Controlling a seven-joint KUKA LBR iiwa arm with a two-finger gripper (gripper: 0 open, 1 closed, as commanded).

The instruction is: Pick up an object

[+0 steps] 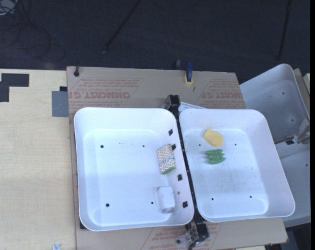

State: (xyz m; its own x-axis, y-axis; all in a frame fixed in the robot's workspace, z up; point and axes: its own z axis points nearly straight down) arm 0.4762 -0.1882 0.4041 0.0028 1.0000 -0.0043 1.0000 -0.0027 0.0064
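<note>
Wood table [27,165] is on the left, with a brown board [121,90] beside it. Two white bins sit side by side on the board, touching in the middle. The left bin [121,165] has two things by its right wall: a small box [166,159] with a dotted pattern, tilted a bit, and a white block [165,198] nearer, close to the near right corner. The right bin [241,186] has a yellow lump [213,137] in its far left part and a green thing [216,157] just near of it, not touching.
</note>
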